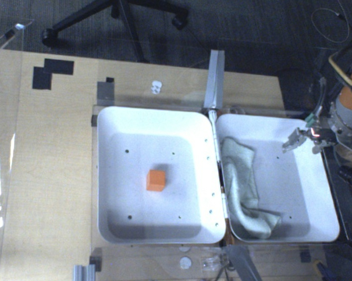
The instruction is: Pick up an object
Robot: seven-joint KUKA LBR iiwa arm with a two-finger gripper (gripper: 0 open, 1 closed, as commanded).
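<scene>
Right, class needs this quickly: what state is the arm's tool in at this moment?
Tool: cannot be told; it hangs over the right bin's upper right corner, nothing seen in it.

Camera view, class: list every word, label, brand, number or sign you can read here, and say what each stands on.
None can be read.
Black tape patches on the bench: plain shapes, no lettering.
Small white mark on the bench: too small and blurred to read.
Orange cube, grey cloth and both bins: no print visible.
</scene>
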